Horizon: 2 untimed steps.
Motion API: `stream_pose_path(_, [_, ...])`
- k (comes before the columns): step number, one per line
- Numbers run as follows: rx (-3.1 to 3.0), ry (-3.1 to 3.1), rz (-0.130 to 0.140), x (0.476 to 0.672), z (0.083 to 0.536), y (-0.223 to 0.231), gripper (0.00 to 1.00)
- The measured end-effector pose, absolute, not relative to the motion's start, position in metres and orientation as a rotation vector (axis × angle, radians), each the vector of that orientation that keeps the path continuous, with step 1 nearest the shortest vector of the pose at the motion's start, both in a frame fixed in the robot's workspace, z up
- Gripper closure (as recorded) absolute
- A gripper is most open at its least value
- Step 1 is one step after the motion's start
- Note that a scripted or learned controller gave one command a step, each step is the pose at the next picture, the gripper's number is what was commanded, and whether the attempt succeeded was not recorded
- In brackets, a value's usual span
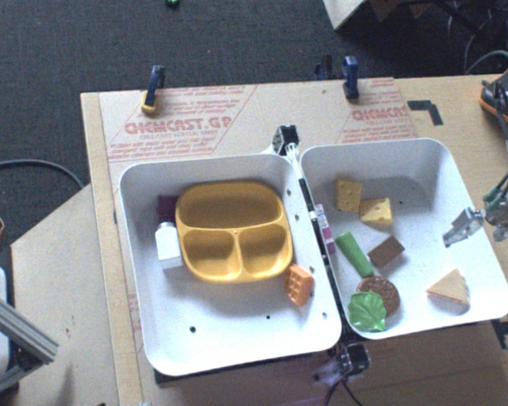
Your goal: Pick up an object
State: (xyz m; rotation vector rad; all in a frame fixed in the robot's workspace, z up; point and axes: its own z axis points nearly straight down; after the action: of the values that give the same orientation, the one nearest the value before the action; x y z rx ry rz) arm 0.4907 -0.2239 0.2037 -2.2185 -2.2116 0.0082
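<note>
I am working over a bench (pixel 230 121) carrying two bins; the left bin (pixel 144 250) is holding a yellow tray (pixel 234 230), the right bin (pixel 426 162) the smaller food pieces. My pincer (pixel 462 225) is hanging at the right bin's right wall, nothing between its tips; whether they are apart I cannot tell. The nearest target is the wedge (pixel 449 289), lying just below it near the corner. I judge it best to be dropping straight down, squeezing across its short width. Its long axis is running left-right, thin end pointing left.
</note>
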Motion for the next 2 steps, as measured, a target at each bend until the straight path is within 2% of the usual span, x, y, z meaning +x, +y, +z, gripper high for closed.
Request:
stream_pose_path(1, [-2.222,-2.222,0.0,0.494,0.209,-0.224,0.0])
stream_pose_path(2, [-2.215,-2.218,0.002,0.499,0.161,-0.216,0.0])
